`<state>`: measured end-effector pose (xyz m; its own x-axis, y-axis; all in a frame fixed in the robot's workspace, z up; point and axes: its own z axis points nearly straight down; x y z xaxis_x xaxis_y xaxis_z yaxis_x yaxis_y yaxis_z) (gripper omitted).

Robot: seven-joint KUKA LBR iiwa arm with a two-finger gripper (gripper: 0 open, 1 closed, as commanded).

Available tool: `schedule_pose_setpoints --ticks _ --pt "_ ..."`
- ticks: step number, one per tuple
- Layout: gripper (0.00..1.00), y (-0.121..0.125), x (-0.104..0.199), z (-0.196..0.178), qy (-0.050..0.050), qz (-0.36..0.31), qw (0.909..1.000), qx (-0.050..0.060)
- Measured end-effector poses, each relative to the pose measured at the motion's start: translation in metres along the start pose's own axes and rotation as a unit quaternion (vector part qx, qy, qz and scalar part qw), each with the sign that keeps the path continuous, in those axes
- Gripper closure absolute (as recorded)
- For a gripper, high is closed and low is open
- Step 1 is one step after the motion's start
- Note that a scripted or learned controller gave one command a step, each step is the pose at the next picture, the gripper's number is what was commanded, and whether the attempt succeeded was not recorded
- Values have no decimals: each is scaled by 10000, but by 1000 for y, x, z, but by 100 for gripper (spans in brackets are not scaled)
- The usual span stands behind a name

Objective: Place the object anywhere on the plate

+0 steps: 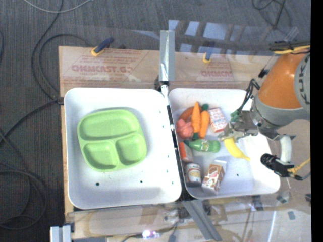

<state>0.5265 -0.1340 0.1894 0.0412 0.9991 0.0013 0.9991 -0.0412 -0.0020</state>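
A green plate (112, 137) with three compartments lies in the left bin (81, 190) and holds nothing. The right bin (262, 178) holds several toy foods. My gripper (236, 129) hangs over the upper right part of that bin, between a small red-and-white box (217, 120) and a yellow banana (236, 148). The banana lies just below the gripper. I cannot tell whether the gripper touches either of them.
Two orange carrots (200, 119), a pink piece (184, 129), a green pickle (204, 145), a small can (193, 174) and a brown carton (214, 177) crowd the right bin's left half. A ridge (171, 135) divides the two bins. The arm's orange band (287, 82) looms at right.
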Motion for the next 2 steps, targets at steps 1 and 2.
schedule_pose_setpoints --ticks 1,2 --pt "100 3 68 -1 -4 -1516 9884 0" --pt "100 3 139 -27 -11 -2539 9672 -5"
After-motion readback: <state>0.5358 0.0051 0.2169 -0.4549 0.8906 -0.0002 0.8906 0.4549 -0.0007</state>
